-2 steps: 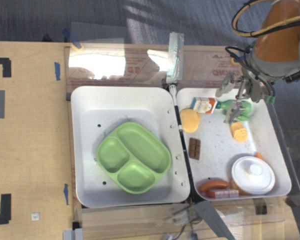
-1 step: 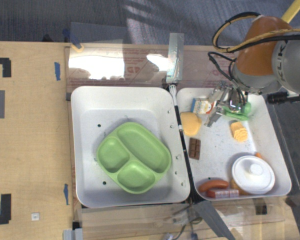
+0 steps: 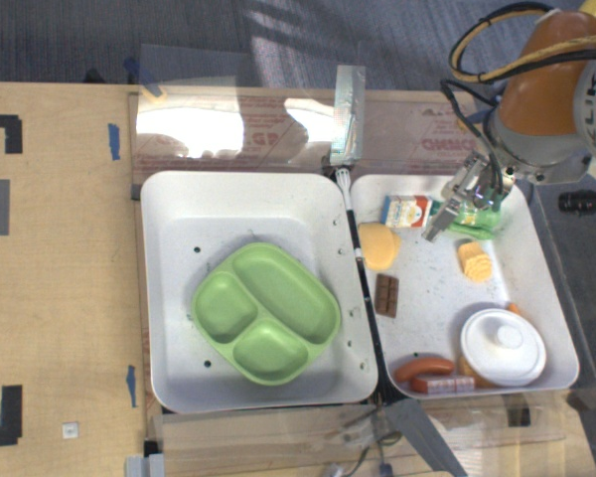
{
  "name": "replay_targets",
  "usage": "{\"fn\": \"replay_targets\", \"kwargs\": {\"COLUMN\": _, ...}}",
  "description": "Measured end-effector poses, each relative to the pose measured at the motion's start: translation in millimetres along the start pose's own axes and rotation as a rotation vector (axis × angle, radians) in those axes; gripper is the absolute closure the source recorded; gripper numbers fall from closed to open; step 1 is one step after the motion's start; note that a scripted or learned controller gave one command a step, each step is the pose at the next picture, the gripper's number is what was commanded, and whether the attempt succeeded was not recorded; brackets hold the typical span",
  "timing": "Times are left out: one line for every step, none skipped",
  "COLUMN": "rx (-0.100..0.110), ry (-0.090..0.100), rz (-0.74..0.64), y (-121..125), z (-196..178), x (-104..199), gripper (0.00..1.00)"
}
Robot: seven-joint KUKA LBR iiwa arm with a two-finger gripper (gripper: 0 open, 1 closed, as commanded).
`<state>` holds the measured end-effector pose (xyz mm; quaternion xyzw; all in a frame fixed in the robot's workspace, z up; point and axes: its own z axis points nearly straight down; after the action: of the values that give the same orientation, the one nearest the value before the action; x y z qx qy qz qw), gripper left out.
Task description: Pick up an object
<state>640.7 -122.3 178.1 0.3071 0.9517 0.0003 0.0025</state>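
Observation:
My gripper (image 3: 447, 215) hangs low over the far part of the right bin (image 3: 546, 266), reaching in from the upper right. Its tip is just right of a small white, red and green carton (image 3: 405, 211). A flat green packet (image 3: 480, 223) lies right beside and partly under the gripper. I see nothing lifted off the bin floor. Below it lie a yellow rounded piece (image 3: 379, 246), a ridged orange piece (image 3: 475, 262) and a brown chocolate bar (image 3: 386, 293).
A white round bowl (image 3: 503, 345) and a red sausage (image 3: 424, 369) sit at the near end of the right bin. A green divided plate (image 3: 266, 312) lies in the left bin (image 3: 169, 217). A raised rim separates the bins.

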Motion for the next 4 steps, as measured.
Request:
{"fn": "replay_targets", "kwargs": {"rx": 0.001, "ry": 0.003, "rz": 0.0, "y": 0, "z": 2, "x": 1, "gripper": 0.0}}
{"fn": "replay_targets", "kwargs": {"rx": -0.001, "ry": 0.0, "rz": 0.35, "y": -20, "z": 91, "x": 19, "gripper": 0.0}}
{"fn": "replay_targets", "kwargs": {"rx": 0.003, "ry": 0.004, "rz": 0.715, "y": 11, "z": 92, "x": -10, "gripper": 0.0}}
{"fn": "replay_targets", "kwargs": {"rx": 0.033, "ry": 0.029, "rz": 1.163, "y": 16, "z": 92, "x": -15, "gripper": 0.0}}
